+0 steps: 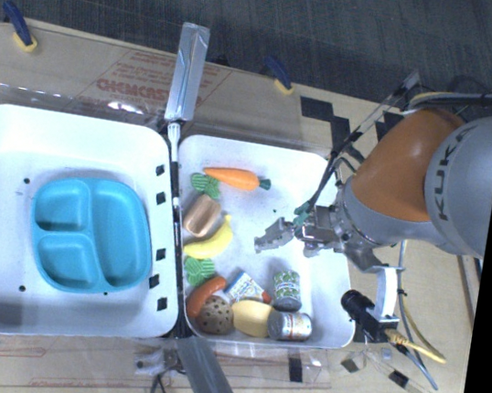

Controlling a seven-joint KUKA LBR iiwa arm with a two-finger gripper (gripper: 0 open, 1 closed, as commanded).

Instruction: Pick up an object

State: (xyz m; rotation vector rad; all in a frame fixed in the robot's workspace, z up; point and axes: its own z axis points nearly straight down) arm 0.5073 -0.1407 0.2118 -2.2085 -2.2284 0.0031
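Note:
The right bin [342,174] holds a jumble of toy food. An orange carrot [230,177] lies near its far wall. A brown bread piece [201,216] and a yellow banana [209,241] sit along its left wall. A green can [286,288], a silver can [292,326], a yellow piece [250,317] and a small packet [245,288] crowd the near side. My gripper [275,235] hangs over the bare middle of this bin, right of the banana and above the green can. Nothing shows in its grasp.
The left bin [3,153] bears a blue divided plate [92,233]. A grey divider strip [188,71] runs between the bins. A red piece [201,293] and green leaves [197,268] lie in the right bin's near-left corner. Cables [408,342] trail off at the right.

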